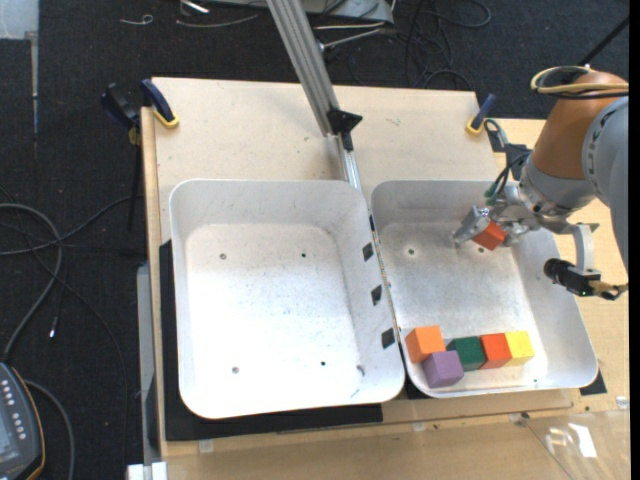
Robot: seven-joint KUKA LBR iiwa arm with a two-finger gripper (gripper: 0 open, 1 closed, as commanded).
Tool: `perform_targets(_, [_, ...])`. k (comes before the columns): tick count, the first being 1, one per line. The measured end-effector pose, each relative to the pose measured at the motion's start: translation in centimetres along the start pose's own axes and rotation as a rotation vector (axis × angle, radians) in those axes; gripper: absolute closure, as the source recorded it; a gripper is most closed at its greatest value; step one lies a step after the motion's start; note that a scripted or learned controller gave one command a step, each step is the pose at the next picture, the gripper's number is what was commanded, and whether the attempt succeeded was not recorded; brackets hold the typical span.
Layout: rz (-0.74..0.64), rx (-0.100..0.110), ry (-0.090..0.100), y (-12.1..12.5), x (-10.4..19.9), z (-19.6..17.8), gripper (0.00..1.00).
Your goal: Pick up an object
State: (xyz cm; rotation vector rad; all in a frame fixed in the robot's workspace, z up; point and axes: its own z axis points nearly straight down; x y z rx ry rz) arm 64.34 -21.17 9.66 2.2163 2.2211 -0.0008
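Note:
My gripper (487, 231) hangs over the upper right part of the right bin (560, 313), shut on a small orange-red block (490, 235) that sits between its fingers, seemingly a little above the bin floor. Along the front of the same bin lie several more blocks: an orange block (425, 341), a purple block (443, 367), a green block (467, 353), a red-orange block (496, 349) and a yellow block (519, 345), packed close together in a row.
The left bin (190, 268) lies beside the right one, their rims meeting at the middle. A slanted metal rail (305, 53) runs from the top down to the bins' junction. Clamps (160, 108) sit at the bench's back corners.

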Motion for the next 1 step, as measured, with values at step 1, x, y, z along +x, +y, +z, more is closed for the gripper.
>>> perform_targets(1, [0.003, -0.002, 0.000, -1.26, -0.95, -3.94, 0.00])
